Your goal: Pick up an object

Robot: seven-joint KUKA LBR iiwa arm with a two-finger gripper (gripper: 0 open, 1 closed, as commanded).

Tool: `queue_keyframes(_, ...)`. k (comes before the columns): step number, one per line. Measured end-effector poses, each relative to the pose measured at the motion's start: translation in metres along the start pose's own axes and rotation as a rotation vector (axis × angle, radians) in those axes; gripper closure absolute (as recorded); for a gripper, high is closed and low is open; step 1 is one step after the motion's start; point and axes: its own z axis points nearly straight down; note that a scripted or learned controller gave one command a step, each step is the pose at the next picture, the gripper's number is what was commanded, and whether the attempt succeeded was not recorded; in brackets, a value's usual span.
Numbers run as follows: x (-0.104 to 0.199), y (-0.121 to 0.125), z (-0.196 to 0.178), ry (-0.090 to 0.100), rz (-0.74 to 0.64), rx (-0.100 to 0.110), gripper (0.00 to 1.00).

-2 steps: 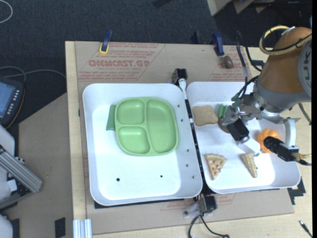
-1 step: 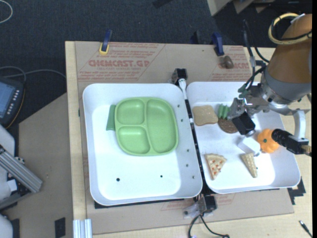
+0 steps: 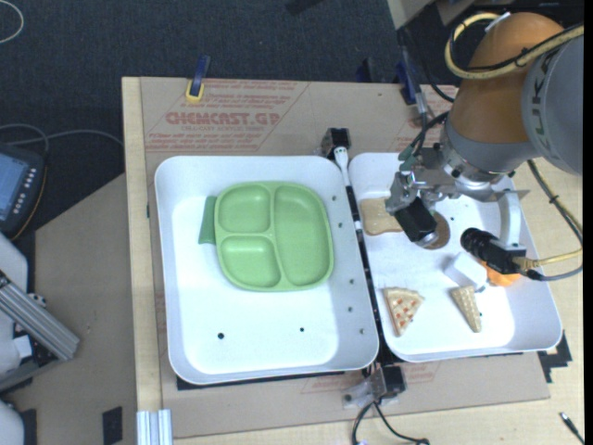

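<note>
Hand (image 3: 419, 219) over the right bin (image 3: 528, 336), grip state hard to tell.
Pizza slice (image 3: 402, 308) sits near the front; green divided plate (image 3: 274, 235) in the left bin (image 3: 185, 276).

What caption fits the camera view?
Arm over right bin with pizza slice; green tray in left bin.

We see a grey arm (image 3: 563, 91) with a broad orange band (image 3: 500, 72), a yellow cable (image 3: 482, 28) looped over it, and a metal and black tool (image 3: 419, 219).

A green divided plate (image 3: 274, 235) lies in the left white bin (image 3: 185, 341) on a brown board (image 3: 232, 114).
</note>
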Motion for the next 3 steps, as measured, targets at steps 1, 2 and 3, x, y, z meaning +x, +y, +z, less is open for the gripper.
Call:
queue_keyframes(1,0.054,0.023,0.007,0.000,0.000,0.000,1.00)
queue_keyframes(2,0.112,0.047,-0.007,0.001,-0.001,-0.002,1.00)
queue_keyframes(3,0.126,0.061,0.003,-0.002,0.005,-0.001,1.00)
